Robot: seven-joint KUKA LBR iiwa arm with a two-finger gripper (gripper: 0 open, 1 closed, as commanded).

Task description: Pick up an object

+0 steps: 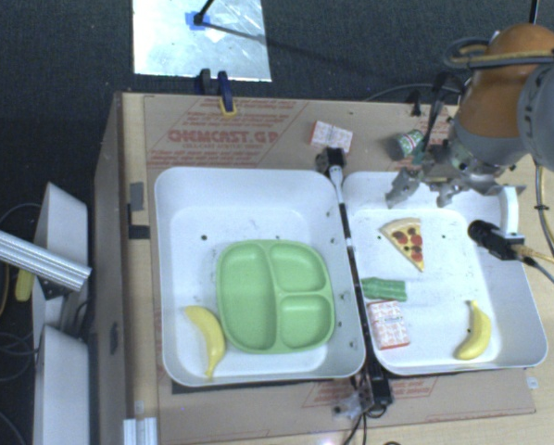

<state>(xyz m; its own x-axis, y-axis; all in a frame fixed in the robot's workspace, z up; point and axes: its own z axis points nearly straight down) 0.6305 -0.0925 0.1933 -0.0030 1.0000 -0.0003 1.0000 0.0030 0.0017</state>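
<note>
The grey arm w/ orange band reaches in from 3 o'clock and hangs its two-finger tool over the far rim of the right shallow white plastic bin, at about 12 o'clock of that bin. The tool's fingers are spread apart w/ nothing between them, so no grasp yet; it looks poised above the bin's contents, prob. ready to descend.

Nearest candidate is the flat toy pizza slice, lying just at 6 o'clock of the tool on the bin floor. Further toward 6 o'clock: a small green flat packet, a red-and-white printed packet and a yellow plastic banana near the 4 o'clock corner. All lie loose and apart, which leaves room for the fingers.

The left white bin holds a pale green divided plate w/ a second yellow banana touching its 8 o'clock edge.

Both bins sit on a brown cardboard-covered table; the floor beyond is dark carpet w/ a shiny foil sheet at 12 o'clock.
</note>
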